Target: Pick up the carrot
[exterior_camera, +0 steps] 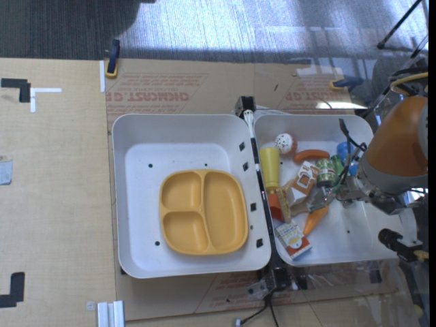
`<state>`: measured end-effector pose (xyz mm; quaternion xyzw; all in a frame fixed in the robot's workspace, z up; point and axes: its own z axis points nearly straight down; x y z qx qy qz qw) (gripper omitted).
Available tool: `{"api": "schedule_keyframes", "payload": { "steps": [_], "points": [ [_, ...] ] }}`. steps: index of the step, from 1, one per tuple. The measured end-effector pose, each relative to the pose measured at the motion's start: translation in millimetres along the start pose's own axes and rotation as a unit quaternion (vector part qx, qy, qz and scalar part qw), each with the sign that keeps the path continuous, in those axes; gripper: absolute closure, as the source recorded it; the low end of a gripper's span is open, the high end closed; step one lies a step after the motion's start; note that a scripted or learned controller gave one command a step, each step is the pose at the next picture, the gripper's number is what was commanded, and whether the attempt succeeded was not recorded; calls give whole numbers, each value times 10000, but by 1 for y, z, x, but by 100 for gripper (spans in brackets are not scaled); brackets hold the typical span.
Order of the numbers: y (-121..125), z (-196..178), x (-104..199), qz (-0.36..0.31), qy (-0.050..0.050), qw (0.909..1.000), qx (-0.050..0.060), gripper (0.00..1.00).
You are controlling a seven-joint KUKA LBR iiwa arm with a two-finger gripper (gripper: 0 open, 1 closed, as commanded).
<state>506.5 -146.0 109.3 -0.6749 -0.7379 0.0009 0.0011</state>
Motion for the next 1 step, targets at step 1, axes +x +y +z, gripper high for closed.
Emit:
{"api": "schedule_keyframes", "payload": {
  "steps": [1],
  "points": [
    [-21,18,17,508,5,9987,-4,0]
  ]
}}
